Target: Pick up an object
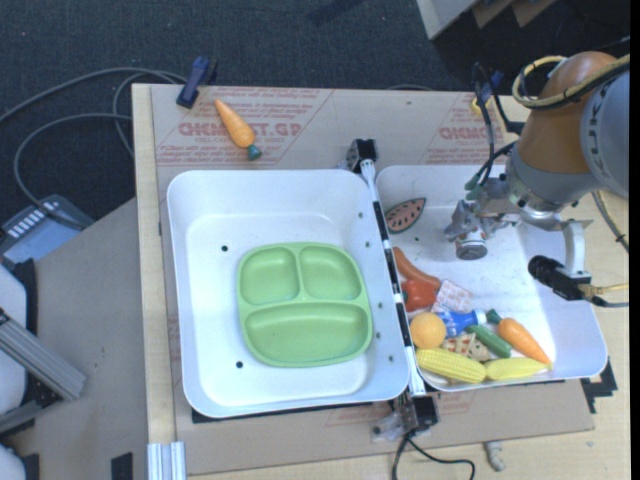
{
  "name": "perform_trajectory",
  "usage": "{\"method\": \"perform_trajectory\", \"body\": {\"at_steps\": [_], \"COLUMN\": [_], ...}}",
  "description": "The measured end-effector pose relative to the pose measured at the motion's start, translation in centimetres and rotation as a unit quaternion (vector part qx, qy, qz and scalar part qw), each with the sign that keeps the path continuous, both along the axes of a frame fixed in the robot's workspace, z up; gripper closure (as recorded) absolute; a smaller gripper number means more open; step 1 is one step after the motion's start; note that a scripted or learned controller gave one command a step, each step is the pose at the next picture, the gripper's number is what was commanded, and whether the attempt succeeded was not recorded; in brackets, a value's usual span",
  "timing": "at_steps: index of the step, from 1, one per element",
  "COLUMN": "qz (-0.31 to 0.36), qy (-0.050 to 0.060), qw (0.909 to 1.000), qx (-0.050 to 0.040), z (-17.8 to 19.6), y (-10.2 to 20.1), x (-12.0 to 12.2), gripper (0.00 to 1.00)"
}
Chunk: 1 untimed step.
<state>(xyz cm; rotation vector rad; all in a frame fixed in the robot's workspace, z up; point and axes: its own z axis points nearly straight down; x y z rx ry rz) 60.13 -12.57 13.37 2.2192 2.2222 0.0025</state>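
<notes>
Camera view, my arm (570,118): grey with an orange band, reaching in from 3 o'clock over the right bin (560,313)
My fingers (472,238): low over the upper part of the right bin; whether they are parted or closed I cannot tell; nothing seen between them
Objects to pick: heaped at the bin's 6 o'clock end; orange ball (427,330) beside corn cob (450,367); carrot (524,339) at 5 o'clock; red pepper (415,286) against the left wall; watermelon slice (405,214) at 11 o'clock, apart from my fingers
Left bin (200,268): holds a green divided plate (303,303)
Surface (300,113): a second carrot (236,126) lies at 12 o'clock beyond the left bin; blue clamp (195,81) near it
</notes>
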Motion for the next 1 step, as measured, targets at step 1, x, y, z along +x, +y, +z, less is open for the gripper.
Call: {"method": "perform_trajectory", "body": {"at_steps": [1], "qz": [0.000], "qy": [0.000], "qw": [1.0000], "qx": [-0.0001], "z": [7.68], "y": [5.73], "x": [-0.12], "gripper": [1.00]}}
